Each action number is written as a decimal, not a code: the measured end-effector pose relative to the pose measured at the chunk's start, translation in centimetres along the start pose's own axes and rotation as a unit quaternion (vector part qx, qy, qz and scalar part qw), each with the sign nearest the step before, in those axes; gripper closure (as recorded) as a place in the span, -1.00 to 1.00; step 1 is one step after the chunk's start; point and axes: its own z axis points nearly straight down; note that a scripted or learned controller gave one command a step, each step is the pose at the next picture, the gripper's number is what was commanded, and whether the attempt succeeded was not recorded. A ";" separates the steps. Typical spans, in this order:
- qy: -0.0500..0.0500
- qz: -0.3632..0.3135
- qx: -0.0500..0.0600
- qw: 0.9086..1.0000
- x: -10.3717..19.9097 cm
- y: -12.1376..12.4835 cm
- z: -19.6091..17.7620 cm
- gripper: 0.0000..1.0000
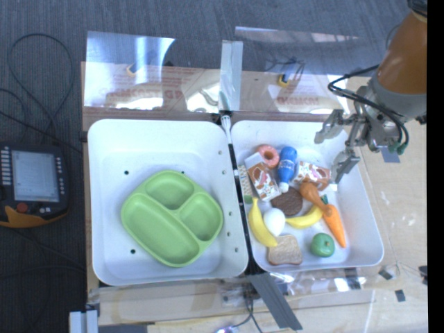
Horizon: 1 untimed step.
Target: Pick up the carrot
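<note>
Carrots number two in the right bin (368, 217), and both lie below and left of the gripper (336, 148) in the frame. The larger carrot (334, 225) sits near the bin's right wall, its long axis running from upper left to lower right, thick end uppermost and tip pointing toward the lower right corner. A smaller carrot (312, 192) lies just above it and to the left, slanted the same way, and the two look to be touching or nearly so. The gripper hangs over the upper right part of this bin, above the carrots in the frame and apart from them.

Its two fingers stand spread: one finger (329, 127) reaches toward the bin's upper edge, the other finger (345, 165) points down toward the food, with clear white bin floor between them. Nothing sits in that gap and neither finger touches an item.

As a judgement, the coming move is a short travel toward the lower left, with the wrist turned so the fingers close across the carrot's slant. Crowding is the risk: a yellow banana (305, 220) presses at the carrot's left and a green apple (322, 245) sits just below.
</note>
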 end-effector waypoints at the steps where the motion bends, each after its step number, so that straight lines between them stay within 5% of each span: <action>1: 0.004 0.073 -0.001 0.997 5.0 0.4 11.1 -1.00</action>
